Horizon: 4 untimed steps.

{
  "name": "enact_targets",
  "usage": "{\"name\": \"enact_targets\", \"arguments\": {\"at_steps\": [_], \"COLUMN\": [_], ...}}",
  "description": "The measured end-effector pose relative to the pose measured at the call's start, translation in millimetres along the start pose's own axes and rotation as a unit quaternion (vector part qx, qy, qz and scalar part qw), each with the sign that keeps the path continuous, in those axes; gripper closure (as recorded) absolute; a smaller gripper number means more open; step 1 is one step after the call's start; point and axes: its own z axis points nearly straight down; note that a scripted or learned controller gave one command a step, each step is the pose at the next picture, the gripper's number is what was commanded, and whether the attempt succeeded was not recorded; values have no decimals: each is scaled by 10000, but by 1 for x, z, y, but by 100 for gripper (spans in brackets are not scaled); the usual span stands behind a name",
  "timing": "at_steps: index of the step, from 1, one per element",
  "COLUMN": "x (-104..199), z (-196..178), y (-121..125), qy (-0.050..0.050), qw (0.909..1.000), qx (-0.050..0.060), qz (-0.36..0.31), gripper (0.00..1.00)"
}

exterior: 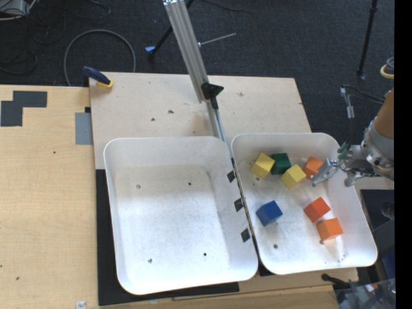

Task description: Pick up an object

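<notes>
A: Camera view, from above. We find the gripper (329,170) at the right bin's (283,267) far right rim, hard by an orange block (313,166). Whether its claw stands apart or together, we cannot tell — the metal parts blur into one another there.

B: And the pick candidates?

A: All in the right bin: a yellow cube (262,165) touching a dark green cube (280,163), a second yellow cube (293,176), a blue cube (269,212), a red-orange block (317,208), and a further orange block (329,228) near the front corner. The left bin (174,279) is beside it.

B: Risks?

A: We judge the crowding the main hazard — a descent beside the orange block could nudge it against the wall or catch the second yellow cube, and the rim itself may foul the claw.

B: Obscured items?

A: The arm is cut off at the frame's right; the orange block's far side is masked by the gripper.
</notes>
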Motion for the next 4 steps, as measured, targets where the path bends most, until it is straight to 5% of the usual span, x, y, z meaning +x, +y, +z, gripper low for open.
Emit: {"name": "enact_targets", "arguments": {"at_steps": [1,2,3,4], "x": [31,84,82,180], "z": [98,111,101,11], "y": [11,87,86,35], "qy": [12,-35,-29,15], "qw": [10000,9999,9999,10000], "qx": [33,102,101,-14], "qz": [-8,-31,-20,-30], "gripper": [0,0,100,100]}}
